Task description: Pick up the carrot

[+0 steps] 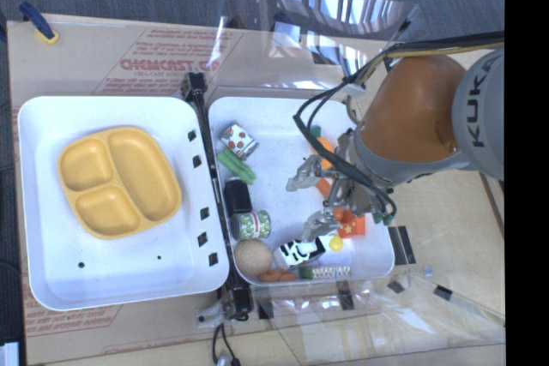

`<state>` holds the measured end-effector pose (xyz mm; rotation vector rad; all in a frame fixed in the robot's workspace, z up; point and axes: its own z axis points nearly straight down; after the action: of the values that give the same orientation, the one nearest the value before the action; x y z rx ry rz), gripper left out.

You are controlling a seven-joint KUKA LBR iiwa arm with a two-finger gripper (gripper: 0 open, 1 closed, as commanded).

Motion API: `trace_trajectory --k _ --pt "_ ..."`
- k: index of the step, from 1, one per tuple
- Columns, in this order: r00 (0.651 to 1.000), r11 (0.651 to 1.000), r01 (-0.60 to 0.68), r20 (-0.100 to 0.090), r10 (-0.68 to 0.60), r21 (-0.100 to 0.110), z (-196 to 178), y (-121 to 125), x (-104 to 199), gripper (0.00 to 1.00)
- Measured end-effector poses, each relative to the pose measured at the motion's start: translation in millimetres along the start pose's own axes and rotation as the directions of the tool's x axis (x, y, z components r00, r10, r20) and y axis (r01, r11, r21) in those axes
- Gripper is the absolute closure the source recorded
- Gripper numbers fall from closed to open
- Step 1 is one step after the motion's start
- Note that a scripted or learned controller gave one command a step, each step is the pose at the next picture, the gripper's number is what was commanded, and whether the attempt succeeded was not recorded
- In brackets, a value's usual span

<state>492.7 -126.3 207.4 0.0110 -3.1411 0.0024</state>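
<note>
The carrot (323, 183) lies in the right bin (274, 111). It is orange, with a green top (316, 133) pointing to the bin's far side, and the wrist hides part of it. My gripper (310, 200) hangs low over the bin's middle right and is open. One finger (302, 177) sits just left of the carrot's orange body, and the other finger (316, 224) is nearer the front, beside a red-orange item (349, 224). Nothing is visibly clamped between the fingers.
Along the right bin's left and front sides lie a dotted box (238, 141), a green vegetable (236, 165), a black item (236, 197), a green-spotted can (254, 225), a beige ball (252, 257), a cow-patterned toy (300, 252) and a small orange piece (276, 276). The left bin holds a yellow divided plate (118, 181).
</note>
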Motion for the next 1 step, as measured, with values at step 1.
trace_trajectory --k 1 --pt "1.000 1.000 -0.024 0.012 0.024 0.001 114.0 -57.2 -25.6 0.00"
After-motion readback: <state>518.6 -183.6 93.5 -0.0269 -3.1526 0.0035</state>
